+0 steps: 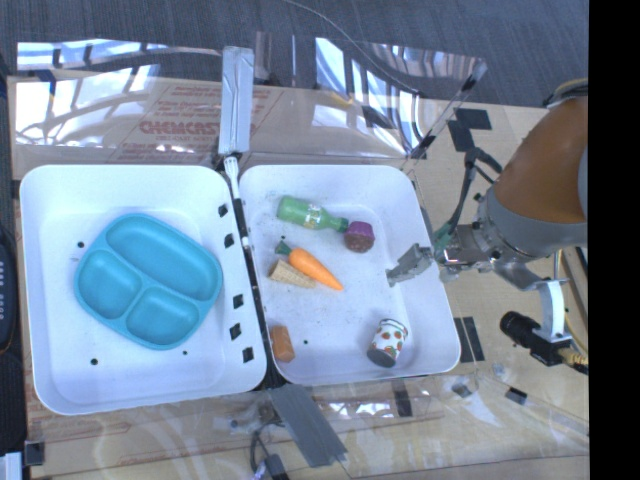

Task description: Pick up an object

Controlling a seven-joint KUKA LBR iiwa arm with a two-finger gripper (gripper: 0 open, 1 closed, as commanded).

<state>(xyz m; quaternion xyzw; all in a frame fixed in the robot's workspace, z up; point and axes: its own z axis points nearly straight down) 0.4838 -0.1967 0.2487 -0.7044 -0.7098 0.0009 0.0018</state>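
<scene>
**Inspector:** Your claw (410, 265) sits at the right wall of the right bin (430, 298), low over the bin floor. Whether it is open or closed I cannot tell from this slant; nothing is visibly in it.

**Operator:** Which object is nearest?

**Inspector:** Taking the claw as your landmark: the cup (387, 342) lies just below it and slightly left, tipped on its side against the bin's lower right corner. The plum (359, 235) sits up and to the left, touching the cap end of the bottle (310, 213). The carrot (314, 268) is directly left, well apart, level with the claw.

**Operator:** And the carrot's lie?

**Inspector:** Its long axis runs from upper left to lower right, tip pointing roughly toward your claw, with the cone (289, 272) touching its lower side. In my judgement you would need to close across that axis, not along it. A sausage (282, 343) lies farthest, at the bin's left wall.

**Operator:** Recommendation?

**Inspector:** The cup is your shortest move, but the wall crowds it.
</scene>
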